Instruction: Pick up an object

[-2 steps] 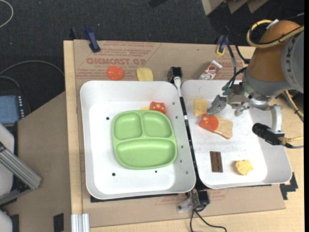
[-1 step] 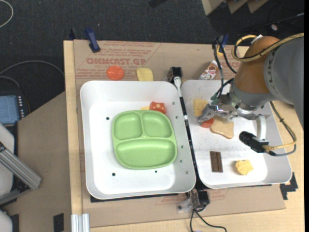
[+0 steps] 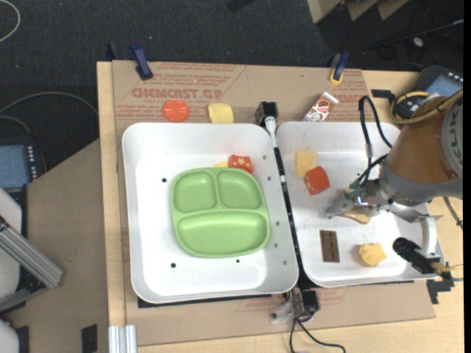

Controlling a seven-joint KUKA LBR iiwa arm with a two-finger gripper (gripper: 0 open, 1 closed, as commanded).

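My gripper (image 3: pixel 347 206) is low over the middle of the right bin (image 3: pixel 383 134), on the grey arm with its orange band (image 3: pixel 419 153) coming in from the right. A tan object (image 3: pixel 360 215) lies right under the gripper, partly covered by it. Up and to the left of the gripper sit a red piece (image 3: pixel 316 180) and a pale yellow block (image 3: pixel 305 159). Near the bin's front lie a brown bar (image 3: pixel 330 245) and a yellow lump (image 3: pixel 372 254).
The left bin (image 3: pixel 147 160) holds a green divided plate (image 3: pixel 219 212), with a small red item (image 3: pixel 240 162) at its far edge. Behind the bins on the board lie an orange item (image 3: pixel 175 110), a yellow item (image 3: pixel 220 113) and a red-and-white packet (image 3: pixel 321 108).
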